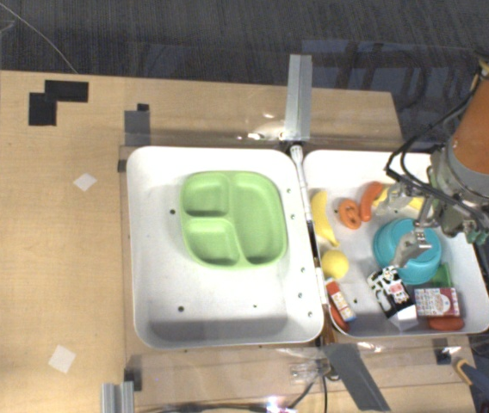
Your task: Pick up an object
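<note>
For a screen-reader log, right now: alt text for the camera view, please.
The gripper hangs over a blue bowl in the right bin, among a banana, lemon and cartons. The left bin holds a green divided tray.

Light falls evenly and fairly brightly from above, leaving the white left bin [154, 231] slightly washed out, with a soft grey shadow pooled along its near inner wall. Small glare spots sit on the metal bracket [299, 101] just beyond the bin's far right corner and on fittings below its near edge. The picture is mildly soft and grainy throughout, without strong edge distortion.
</note>
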Motion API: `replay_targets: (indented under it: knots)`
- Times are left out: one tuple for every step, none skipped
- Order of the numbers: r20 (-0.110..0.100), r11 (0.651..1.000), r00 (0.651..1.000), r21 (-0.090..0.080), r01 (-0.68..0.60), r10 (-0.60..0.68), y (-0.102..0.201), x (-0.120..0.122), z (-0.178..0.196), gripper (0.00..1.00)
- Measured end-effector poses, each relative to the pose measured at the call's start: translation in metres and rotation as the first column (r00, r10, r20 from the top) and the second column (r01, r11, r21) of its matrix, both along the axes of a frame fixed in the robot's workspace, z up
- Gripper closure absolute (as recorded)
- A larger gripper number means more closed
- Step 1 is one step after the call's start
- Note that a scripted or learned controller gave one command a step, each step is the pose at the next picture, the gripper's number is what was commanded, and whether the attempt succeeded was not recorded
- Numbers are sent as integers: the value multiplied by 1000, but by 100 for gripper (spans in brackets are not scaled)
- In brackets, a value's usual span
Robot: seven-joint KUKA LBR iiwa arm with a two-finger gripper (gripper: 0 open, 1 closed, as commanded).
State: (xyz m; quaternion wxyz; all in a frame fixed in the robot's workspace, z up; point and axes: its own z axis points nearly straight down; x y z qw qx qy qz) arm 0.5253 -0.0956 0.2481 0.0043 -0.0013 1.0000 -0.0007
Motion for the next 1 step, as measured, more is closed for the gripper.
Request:
replay_targets:
  knots:
    - [-11, 1000, 1000, 2, 0, 0, -6, -16, -105, 0]
